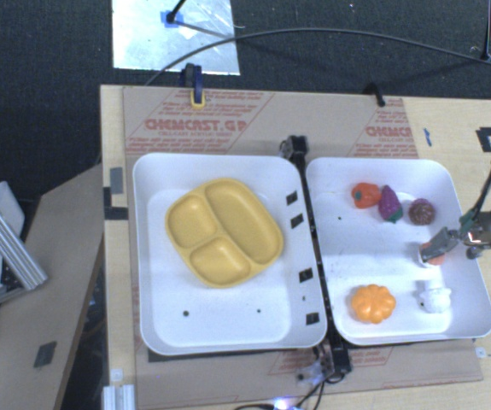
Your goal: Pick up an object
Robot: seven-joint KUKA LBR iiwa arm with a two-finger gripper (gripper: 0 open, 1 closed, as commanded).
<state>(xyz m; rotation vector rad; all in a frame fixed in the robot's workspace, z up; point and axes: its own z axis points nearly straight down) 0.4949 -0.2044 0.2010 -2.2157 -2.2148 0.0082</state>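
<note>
My gripper [437, 249] reaches in from the right and sits low at the right bin's [347, 229] right side. A small orange-red object [435, 260] shows just under its tip, mostly hidden by it. At the back of that bin lie an orange-red fruit [365, 195], a purple piece [389, 203] touching it, and a dark red ball [422, 212]. Toward the front sit an orange pumpkin [372, 303] and a small white object [434, 298], which lies just in front of the gripper.
The left bin [155, 314] holds a yellow divided plate [224, 231]. A black hinged strip [306, 246] runs between the two bins. Cables cross the dark floor behind the bench, and a metal frame [2, 237] stands at far left.
</note>
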